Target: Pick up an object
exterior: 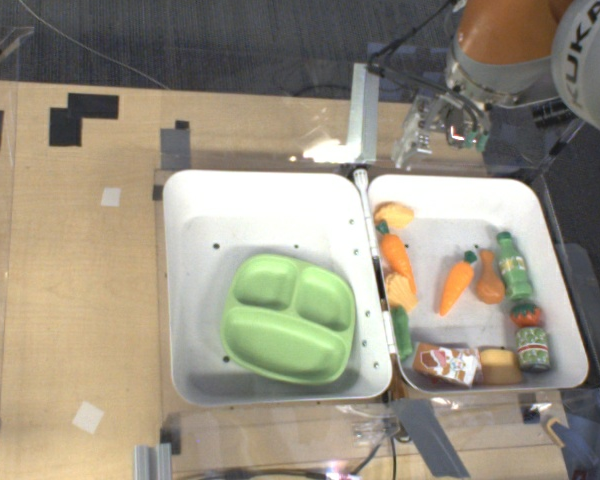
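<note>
Hand (442, 133) above right bin (540, 200) far rim, fingers apart, empty; green tray (288, 317) left

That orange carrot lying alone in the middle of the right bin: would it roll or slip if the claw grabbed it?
The carrot tapers to a point, so it would probably roll in a curve if nudged. It looks like smooth toy plastic, likely light and a bit slippery. The gripper hangs above the bin's far edge.

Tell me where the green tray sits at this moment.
The green tray lies in the left bin, toward its near right corner, close to the divider that separates it from the right bin of toy food.
</note>
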